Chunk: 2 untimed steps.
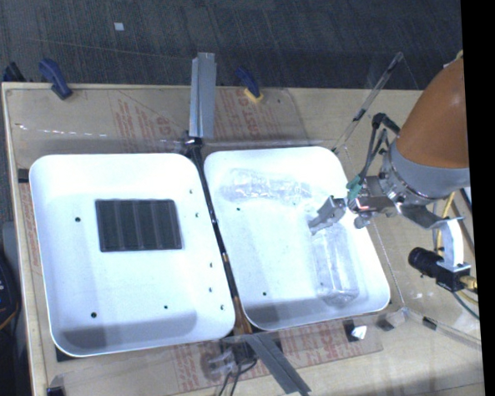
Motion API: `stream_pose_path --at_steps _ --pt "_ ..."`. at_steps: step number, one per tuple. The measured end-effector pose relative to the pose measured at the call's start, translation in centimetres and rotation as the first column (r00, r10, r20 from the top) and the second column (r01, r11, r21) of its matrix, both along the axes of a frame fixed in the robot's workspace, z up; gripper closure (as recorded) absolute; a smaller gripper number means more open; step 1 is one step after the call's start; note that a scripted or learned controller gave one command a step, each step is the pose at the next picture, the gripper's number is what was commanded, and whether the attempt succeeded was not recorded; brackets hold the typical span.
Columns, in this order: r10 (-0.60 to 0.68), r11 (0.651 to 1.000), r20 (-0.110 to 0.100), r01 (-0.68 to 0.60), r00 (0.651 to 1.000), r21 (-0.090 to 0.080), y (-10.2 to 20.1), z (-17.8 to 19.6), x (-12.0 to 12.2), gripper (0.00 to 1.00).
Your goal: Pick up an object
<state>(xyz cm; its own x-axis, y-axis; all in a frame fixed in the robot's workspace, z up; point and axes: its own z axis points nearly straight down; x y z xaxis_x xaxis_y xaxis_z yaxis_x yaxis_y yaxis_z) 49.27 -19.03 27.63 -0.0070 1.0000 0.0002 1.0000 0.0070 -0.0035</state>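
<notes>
Camera view, looking down at a slant, takes in the bench (pixel 25 123) — a pale board with red printing under a clear sheet, held at its far edge by blue clamps (pixel 54 77). Two shallow white bins sit on it side by side, their inner walls almost touching. The left bin (pixel 54 188) carries a dark ribbed rectangular panel (pixel 139 224) on its floor, toward the far left part of the floor. The right bin (pixel 271 309) holds two clear plastic objects, both hard to make out against the white: a crumpled clear wrapper (pixel 263 186) lying along the far wall, and a clear plastic bottle (pixel 334 267) lying along the right wall, reaching toward the near right corner.

The arm (pixel 436 131) enters over the bench's right edge, its orange band large and its grey wrist below it. The gripper (pixel 325 214) reaches over the right bin's right wall and sits just above the far end of the clear plastic bottle, close to it or touching it — which of the two cannot be told. Its grey tip is too small and blurred to show how the fingers stand, and nothing can be seen held between them.

A grey metal bar (pixel 202 95) stands at the far edge between the bins, and another bar (pixel 275 367) lies at the near edge.
</notes>
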Motion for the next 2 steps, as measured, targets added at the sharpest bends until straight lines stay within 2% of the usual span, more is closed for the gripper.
stream_pose_path --at_steps 1,2 --pt "0.010 1.000 0.005 -0.010 1.000 -0.002 -2.02 1.16 -1.47 0.00" --pt "0.019 1.000 0.005 -0.019 1.000 -0.001 -2.09 2.16 -1.52 0.00"
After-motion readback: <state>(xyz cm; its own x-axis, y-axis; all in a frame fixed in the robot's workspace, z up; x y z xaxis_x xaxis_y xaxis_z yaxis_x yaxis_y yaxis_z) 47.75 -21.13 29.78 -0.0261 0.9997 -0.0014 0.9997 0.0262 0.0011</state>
